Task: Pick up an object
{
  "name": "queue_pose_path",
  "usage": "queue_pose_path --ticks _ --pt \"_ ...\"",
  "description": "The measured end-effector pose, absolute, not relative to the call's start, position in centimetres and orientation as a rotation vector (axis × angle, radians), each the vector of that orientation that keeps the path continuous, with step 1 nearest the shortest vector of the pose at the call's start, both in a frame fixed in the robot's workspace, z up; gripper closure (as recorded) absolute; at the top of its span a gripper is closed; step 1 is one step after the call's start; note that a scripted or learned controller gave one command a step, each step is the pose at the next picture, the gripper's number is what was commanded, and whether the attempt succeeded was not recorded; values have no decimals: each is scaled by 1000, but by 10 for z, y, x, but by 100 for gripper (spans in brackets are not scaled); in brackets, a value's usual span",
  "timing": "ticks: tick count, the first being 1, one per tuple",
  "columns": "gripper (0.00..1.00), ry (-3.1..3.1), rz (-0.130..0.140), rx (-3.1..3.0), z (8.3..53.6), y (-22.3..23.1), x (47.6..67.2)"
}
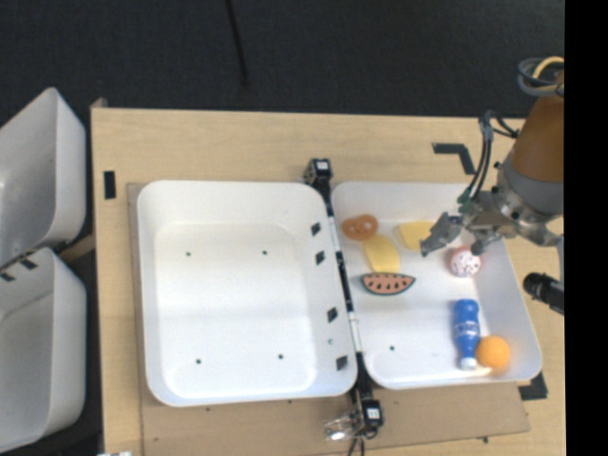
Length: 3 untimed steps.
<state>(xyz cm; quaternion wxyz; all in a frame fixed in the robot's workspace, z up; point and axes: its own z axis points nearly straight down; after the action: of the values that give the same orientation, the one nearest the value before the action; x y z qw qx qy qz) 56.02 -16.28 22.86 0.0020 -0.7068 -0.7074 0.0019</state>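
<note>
The gripper (463, 236) is seen over the right bin (418, 369), its fingers (439, 235) spread apart with nothing between them. A pink speckled ball (465, 263) lies just below the fingers. A pretzel (360, 226), two yellow pieces (382, 253), a watermelon slice (388, 283), a blue bottle (465, 331) and an orange (493, 351) are scattered in the same bin. The left bin (152, 255) sits alongside.

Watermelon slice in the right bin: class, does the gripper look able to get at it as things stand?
Probably yes. The watermelon slice lies flat with nothing on top, and the gripper hangs over the same right bin.
</note>
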Motion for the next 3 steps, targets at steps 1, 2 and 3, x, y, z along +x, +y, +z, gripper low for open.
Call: queue_pose_path --ticks 1,2,3 --pt "0 -2209 14 -2212 150 -129 509" --pt "0 -2223 7 -2215 95 -103 559" --pt "100 -2211 12 -2222 104 -107 557"
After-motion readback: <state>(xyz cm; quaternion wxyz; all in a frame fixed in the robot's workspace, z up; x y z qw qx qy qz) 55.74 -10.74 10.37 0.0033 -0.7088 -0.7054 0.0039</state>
